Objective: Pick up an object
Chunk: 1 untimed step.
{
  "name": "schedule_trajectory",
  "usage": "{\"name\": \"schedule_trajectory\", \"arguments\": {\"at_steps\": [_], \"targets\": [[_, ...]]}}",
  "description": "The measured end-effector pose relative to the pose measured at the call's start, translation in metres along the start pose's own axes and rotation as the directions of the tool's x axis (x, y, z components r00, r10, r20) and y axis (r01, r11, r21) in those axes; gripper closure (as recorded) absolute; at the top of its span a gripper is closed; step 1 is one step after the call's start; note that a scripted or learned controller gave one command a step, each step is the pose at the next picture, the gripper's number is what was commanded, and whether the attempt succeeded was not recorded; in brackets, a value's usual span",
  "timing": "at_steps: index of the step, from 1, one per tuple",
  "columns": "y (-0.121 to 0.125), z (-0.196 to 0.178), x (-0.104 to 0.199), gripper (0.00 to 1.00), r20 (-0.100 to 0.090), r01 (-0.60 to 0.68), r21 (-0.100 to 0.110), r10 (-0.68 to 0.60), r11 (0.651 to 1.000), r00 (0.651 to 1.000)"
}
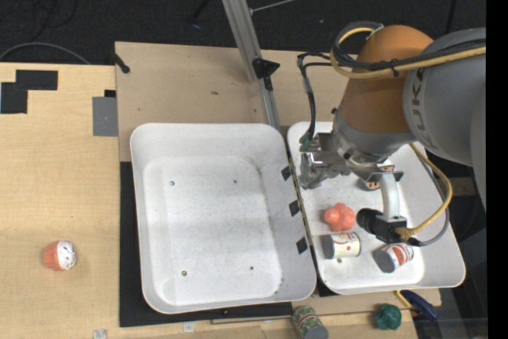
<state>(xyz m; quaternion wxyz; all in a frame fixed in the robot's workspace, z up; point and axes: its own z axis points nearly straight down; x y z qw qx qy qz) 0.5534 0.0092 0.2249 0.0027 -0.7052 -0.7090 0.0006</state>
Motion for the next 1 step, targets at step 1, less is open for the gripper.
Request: {"name": "schedule_trajectory", "arguments": {"at_steps": [1], "targets": [[0.0069, -0.0029, 0.0522, 1.00, 0.001, 0.000, -0.002, 0.001, 1.000, 1.000]]}}
